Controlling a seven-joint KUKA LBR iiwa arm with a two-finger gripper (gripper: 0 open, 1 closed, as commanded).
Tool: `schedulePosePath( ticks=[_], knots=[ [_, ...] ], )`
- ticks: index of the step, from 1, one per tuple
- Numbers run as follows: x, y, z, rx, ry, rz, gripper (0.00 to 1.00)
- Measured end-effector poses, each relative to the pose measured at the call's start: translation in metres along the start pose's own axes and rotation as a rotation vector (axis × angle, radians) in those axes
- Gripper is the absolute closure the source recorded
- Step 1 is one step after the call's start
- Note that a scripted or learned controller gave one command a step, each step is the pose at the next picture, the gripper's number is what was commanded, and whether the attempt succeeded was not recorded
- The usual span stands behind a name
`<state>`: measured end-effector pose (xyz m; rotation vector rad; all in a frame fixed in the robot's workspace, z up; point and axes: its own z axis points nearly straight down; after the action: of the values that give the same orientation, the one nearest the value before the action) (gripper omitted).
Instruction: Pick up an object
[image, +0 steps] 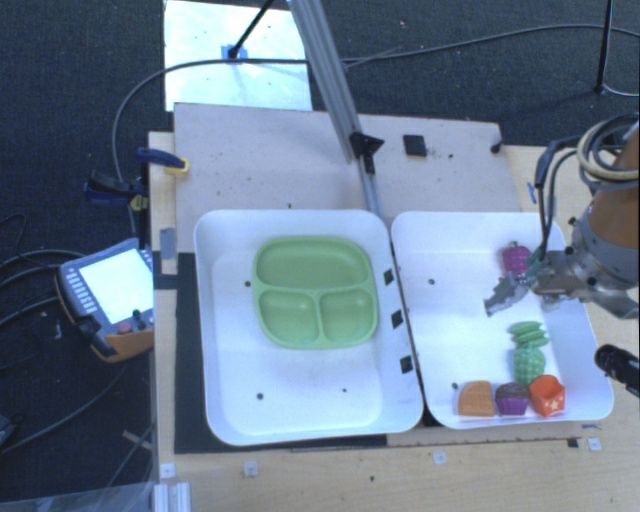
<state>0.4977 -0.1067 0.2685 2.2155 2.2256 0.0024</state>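
Note:
My gripper (515, 282) hangs over the right bin (440, 300), reaching in from the right, open with nothing between its fingers. A small magenta object (515, 258) lies just beyond its upper finger, close to it. Below the gripper lies a green ridged object (527, 330) with a green textured piece (528, 358) under it. Along the bin's near edge sit an orange object (475, 398), a purple one (511, 398) and a red-orange one (546, 394).
The left bin (230, 330) holds a green divided plate (315, 293). A metal pole (335, 85) slants over the back of the bench. A handheld pendant (108, 295) and cables lie on the floor to the left.

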Motion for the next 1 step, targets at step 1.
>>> schedulePosePath(
  ticks=[1],
  knots=[
    [0.0074,-0.0027,0.0448,0.002,0.0,0.003,0.0]
  ],
)
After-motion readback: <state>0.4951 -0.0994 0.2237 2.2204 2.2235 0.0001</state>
